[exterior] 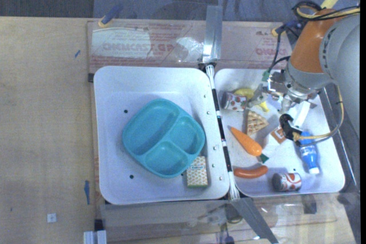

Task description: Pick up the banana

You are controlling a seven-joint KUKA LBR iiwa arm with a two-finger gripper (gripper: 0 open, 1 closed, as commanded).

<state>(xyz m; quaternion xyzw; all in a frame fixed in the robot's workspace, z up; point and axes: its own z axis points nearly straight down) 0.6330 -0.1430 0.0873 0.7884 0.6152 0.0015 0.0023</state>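
The banana (245, 92) is small and yellow and lies at the back of the right bin (334, 180), near its left wall. My gripper (265, 94) hangs low just right of the banana, close to it or touching it; the grey wrist and orange band rise behind it to the right. The gripper's body hides the spot where it meets the banana. A second yellow bit (263, 105) shows just beneath the gripper.
The right bin also holds a red-and-white pack (233, 101), a waffle wedge (255, 122), a carrot (247, 142), a red sausage (250, 171), a can (286, 181) and a blue bottle (309, 157). In the left bin (108, 180) sit a teal divided plate (164, 137) and a small box (197, 172).
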